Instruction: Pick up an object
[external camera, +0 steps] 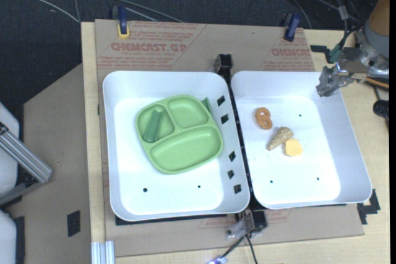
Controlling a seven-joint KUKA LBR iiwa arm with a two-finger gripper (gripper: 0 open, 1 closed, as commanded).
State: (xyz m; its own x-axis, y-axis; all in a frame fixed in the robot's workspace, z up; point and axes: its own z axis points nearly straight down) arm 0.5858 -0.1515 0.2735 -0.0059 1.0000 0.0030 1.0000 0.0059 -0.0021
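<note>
Faintly, "CHEMCAST GP" marks the board (148, 46).

Blue clamps (124, 20) on cardboard sheet (185, 43)

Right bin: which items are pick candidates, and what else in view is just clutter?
Pick candidates, right bin:
- orange ring-shaped piece
- tan wedge piece
- yellow chunk, touching the wedge
- gripper at the bin's upper right edge, nothing between its fingers

Just lying about:
- green divided plate in left bin, darker green piece in one compartment
- blue clamps
</note>
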